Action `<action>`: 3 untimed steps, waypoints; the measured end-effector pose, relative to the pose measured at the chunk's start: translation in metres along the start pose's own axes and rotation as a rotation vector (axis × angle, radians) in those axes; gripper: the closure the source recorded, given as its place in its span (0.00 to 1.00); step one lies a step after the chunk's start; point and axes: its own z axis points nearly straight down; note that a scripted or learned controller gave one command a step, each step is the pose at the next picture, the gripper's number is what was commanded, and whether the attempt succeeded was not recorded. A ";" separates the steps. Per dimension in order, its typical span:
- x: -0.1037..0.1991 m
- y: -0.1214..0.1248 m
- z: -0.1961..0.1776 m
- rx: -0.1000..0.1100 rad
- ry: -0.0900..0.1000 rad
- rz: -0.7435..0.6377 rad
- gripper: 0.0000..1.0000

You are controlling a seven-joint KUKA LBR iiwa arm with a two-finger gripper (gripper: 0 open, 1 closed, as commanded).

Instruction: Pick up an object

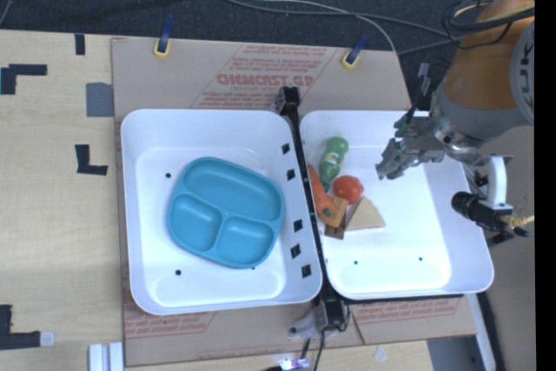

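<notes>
From my station I see the gripper (393,166) hanging over the right bin (434,265), toward that bin's 10 o'clock area, and I cannot tell how it is set from this slant; nothing shows in it. The objects lie clustered against the bin's left wall, at about 9 o'clock from the gripper: a green bottle (332,157) tilted at the top, a red tomato (348,188) just below it, an orange carrot (320,195) along the divider, and a tan wedge (368,215) touching a small brown piece (335,221). In the left bin (148,135) a blue divided tray (226,211) sits flat near the centre. Both bins rest on cardboard (261,78) on the desk (52,213).
</notes>
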 end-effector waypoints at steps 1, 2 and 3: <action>0.042 -0.005 0.007 0.000 -0.002 0.001 1.00; 0.092 -0.021 0.009 0.000 -0.001 0.000 1.00; 0.153 -0.025 0.006 -0.001 -0.001 -0.002 1.00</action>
